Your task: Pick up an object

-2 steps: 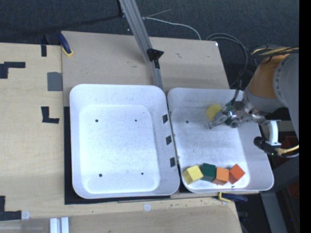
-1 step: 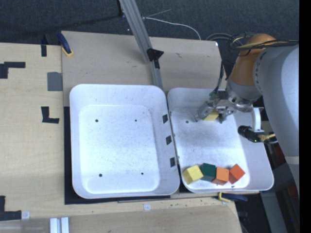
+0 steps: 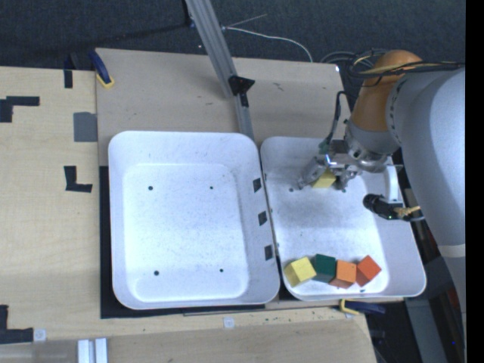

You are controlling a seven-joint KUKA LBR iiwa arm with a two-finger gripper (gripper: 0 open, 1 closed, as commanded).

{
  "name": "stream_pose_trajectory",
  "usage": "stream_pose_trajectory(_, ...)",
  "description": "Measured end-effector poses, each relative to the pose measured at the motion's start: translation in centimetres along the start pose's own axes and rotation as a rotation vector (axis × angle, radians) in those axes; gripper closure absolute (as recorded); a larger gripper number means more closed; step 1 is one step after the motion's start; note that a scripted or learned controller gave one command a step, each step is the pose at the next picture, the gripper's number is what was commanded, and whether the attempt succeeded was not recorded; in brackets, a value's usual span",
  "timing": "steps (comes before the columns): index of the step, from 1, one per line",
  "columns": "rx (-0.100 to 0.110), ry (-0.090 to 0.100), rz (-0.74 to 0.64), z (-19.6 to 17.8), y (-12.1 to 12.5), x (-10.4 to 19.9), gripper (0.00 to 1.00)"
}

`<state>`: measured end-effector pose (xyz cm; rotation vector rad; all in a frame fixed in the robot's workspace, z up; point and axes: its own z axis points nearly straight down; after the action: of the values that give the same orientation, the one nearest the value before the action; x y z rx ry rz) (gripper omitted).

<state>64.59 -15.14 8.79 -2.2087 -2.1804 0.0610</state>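
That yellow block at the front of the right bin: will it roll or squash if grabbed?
The yellow block looks cube-shaped with flat faces, so it probably slides rather than rolls. It appears rigid. It touches the green block, so pushing it may shift that neighbour.

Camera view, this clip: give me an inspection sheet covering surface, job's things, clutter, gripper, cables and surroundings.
Surface: wooden bench bearing a left bin and a right bin, both shallow and white, side by side.
Job's things: yellow block, green block, orange block and red-orange block bunched in a row at the right bin's near edge; a small yellow object at the gripper's tip.
Clutter: black tape marks on the bench.
Gripper: gripper low over the right bin's far half; whether it grips the yellow object cannot be told.
Cables: thin white wire behind the bench; dark cables by the arm.
Surroundings: dark floor; slanted metal pole.
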Motion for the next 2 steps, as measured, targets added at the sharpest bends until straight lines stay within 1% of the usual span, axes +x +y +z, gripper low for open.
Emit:
stream_pose_trajectory(1, -0.052, -0.001, -0.012, -8.0, 0.9, -1.8, 0.00)
stream_pose_trajectory(2, -0.055, -0.001, -0.020, -0.3, 0.3, 4.9, 0.00)
